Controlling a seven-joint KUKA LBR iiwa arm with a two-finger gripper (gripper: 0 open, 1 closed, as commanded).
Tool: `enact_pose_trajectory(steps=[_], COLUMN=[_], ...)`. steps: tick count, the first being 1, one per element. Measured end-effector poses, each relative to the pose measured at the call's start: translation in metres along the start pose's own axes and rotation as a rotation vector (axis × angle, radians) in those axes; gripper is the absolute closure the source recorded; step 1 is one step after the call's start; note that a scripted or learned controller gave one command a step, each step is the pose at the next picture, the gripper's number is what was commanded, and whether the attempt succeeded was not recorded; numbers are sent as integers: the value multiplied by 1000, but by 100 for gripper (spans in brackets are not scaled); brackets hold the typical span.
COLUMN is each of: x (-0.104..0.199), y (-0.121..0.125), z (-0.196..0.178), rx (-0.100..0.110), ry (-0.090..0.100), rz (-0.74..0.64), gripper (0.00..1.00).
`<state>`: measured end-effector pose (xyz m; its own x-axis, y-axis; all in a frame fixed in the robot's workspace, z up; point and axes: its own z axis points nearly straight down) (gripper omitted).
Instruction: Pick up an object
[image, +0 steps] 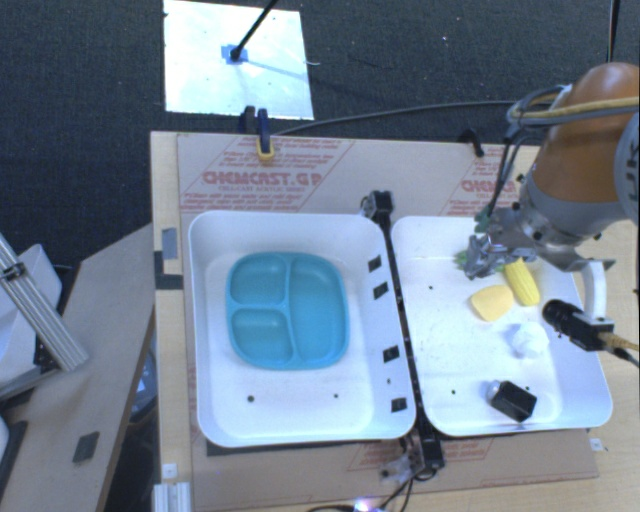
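Five small objects are being kept in the white bin on the view's right (450, 350). A long yellow piece (522, 281) with a bumpy skin, looking like a corn cob, is lying in the far part of this bin. A paler yellow lump (491, 302) is lying just beside it, on the side toward the divider between the bins. A small green thing (463, 260) is being partly covered by the gripper (482, 256), so its shape cannot be told. Nearer to the front rim a crumpled white thing (527, 340) is resting. A black block (513, 400) is lying apart from the others, close to the front edge.

The gripper is being held low over the far part of the same bin, just beside the long yellow piece and right at the small green thing. How far it is opened cannot be told from this view, and it cannot be told if anything is being gripped by it. The grey arm (598, 95) with its orange band is reaching in from the right.

The white bin on the left (215, 400) is being occupied by a blue divided plate (288, 308), which is lying flat near its middle. Both bins are being carried by a pale bench board (300, 178) with red printing on it.
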<state>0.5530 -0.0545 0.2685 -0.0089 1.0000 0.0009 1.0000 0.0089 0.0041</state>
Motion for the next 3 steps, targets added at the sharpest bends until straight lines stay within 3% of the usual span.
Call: enact_pose_trajectory(steps=[3], x=[155], y=[47], z=[47], rx=[2], ry=[-1], rz=[2], gripper=[100])
